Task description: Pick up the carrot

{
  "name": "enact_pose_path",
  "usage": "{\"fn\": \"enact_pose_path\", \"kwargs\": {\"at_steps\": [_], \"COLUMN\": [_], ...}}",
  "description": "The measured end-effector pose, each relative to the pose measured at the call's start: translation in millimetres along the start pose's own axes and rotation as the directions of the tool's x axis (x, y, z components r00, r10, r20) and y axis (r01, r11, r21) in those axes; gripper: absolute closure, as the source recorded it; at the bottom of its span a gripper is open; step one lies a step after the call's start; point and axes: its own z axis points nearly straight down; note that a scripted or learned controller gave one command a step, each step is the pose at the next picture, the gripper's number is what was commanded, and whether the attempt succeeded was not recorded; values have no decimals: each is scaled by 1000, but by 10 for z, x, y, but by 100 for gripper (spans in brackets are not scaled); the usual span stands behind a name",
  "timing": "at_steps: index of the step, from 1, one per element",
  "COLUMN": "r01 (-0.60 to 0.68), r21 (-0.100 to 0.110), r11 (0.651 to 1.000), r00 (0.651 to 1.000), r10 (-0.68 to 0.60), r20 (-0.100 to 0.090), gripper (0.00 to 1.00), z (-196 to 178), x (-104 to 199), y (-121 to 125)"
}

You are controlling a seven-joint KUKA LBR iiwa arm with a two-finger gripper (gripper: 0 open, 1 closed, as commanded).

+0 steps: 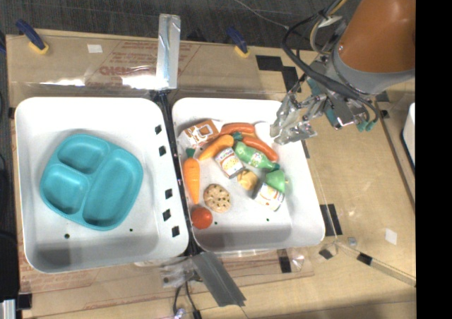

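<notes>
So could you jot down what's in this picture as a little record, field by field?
left bin: holds a teal tray
right bin: toy food in a pile
carrot: by the right bin's left wall, lying lengthwise, nothing gripping it
near carrot: cookie, tomato
hand: over the right bin's far right corner, apart from the carrot

An orange carrot (191, 178) lies in a white bin (300, 222) (the other bin's tray (90, 180) is teal).
</notes>
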Motion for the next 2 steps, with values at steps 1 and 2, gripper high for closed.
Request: {"fn": "enact_pose_path", "kwargs": {"at_steps": [1,2], "r01": [104,459], "r21": [-5,-13], "r11": [995,888], "r00": [995,888], "r10": [-104,-459], "r20": [-6,-6], "gripper": [100,100], "z": [-392,-31], "x": [154,675], "y": [-448,-341]}}
